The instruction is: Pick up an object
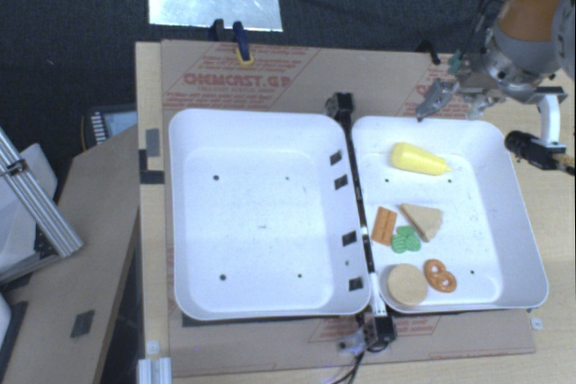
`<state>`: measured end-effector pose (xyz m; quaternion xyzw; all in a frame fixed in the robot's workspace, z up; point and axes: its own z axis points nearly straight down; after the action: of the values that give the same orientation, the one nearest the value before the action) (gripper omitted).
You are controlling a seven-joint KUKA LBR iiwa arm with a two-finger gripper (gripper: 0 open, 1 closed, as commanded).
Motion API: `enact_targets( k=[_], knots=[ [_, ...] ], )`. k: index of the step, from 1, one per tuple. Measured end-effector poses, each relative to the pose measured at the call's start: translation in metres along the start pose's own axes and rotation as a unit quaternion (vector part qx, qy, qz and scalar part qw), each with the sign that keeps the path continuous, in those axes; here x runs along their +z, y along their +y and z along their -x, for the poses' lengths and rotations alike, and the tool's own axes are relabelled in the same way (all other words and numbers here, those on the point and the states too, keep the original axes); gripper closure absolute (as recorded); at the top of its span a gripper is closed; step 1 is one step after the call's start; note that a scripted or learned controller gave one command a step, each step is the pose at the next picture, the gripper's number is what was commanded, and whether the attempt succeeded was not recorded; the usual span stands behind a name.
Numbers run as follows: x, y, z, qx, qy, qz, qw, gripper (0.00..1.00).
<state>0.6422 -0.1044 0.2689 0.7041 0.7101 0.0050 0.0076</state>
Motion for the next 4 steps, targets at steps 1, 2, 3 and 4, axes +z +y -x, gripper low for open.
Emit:
enact_targets(
  k=[1, 2, 3, 4],
  knots=[
    [-0.003, -0.004, 0.001, 0.0, 0.0, -0.006, 1.0, 1.0],
    [-0.136, -0.001, -0.072, -0.001, 0.002, -0.002, 1.0, 1.0],
    [-0.166, -0.031, -0.166, -0.003, 0.004, -0.006, 1.0, 1.0],
    [-0.216, -0.043, -0.227, 0.001, 0.003, -0.006, 1.0, 1.0]
  ],
)
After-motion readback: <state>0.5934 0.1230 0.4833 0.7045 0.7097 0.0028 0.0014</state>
